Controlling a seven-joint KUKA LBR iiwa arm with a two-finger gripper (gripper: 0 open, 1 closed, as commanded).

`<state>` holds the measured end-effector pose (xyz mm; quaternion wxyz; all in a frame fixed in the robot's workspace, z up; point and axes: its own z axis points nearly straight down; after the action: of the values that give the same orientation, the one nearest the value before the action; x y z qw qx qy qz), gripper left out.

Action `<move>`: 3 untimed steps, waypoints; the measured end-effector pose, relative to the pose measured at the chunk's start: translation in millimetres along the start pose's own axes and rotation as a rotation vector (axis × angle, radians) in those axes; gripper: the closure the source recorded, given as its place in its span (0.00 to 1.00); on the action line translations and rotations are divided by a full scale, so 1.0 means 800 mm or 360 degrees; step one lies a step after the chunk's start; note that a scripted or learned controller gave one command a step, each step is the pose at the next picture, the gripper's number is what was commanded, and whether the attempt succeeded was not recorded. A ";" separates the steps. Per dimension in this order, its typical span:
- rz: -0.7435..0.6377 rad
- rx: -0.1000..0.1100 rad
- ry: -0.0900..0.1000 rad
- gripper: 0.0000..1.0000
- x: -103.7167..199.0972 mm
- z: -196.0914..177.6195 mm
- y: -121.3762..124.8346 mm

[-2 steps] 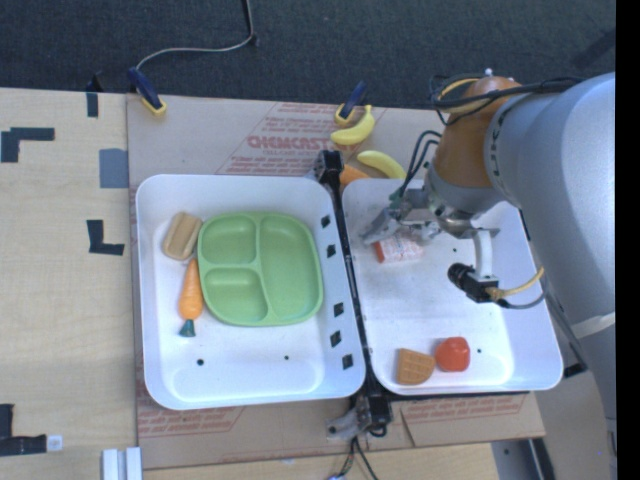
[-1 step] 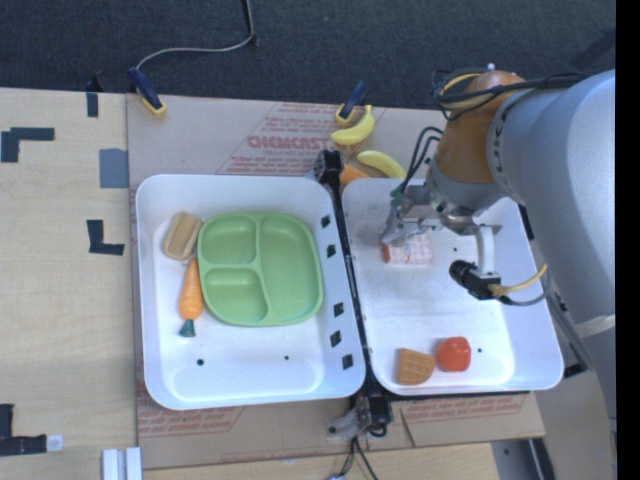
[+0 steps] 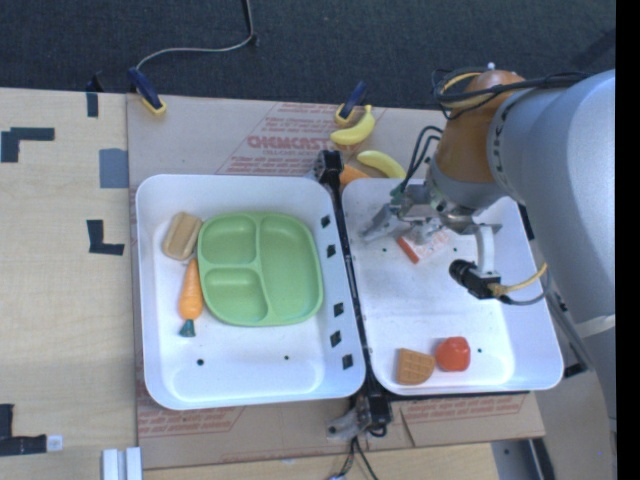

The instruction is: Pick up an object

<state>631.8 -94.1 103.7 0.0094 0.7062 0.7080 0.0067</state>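
My gripper point(image 3: 398, 228) hangs low over the upper left part of the right bin point(image 3: 500, 313), at the end of the grey arm with its orange band point(image 3: 470, 148). A small red-orange piece point(image 3: 410, 250) lies right beside the gripper's tip; whether it is touched is unclear. At the bin's near edge sit a red tomato point(image 3: 454, 354) and a brown wedge point(image 3: 414, 366), well apart from the gripper. Two yellow bananas point(image 3: 380, 163) point(image 3: 355, 128) lie at the far rim, next to an orange item point(image 3: 351, 176).
The left bin point(image 3: 240, 373) holds a green divided plate point(image 3: 260, 268), a carrot point(image 3: 190, 293) and a tan bread slice point(image 3: 182, 236). A black divider with clips point(image 3: 340, 268) separates the bins. A black cable end point(image 3: 475, 278) hangs from the arm over the right bin.
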 end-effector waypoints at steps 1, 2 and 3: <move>0.0002 0.0012 -0.0004 0.00 -0.005 0.015 0.003; 0.0000 0.0007 -0.0010 1.00 -0.006 0.002 0.004; 0.0000 0.0004 -0.0009 0.00 -0.006 0.001 0.005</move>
<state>636.0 -98.5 103.1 0.0105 0.7062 0.7080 0.0038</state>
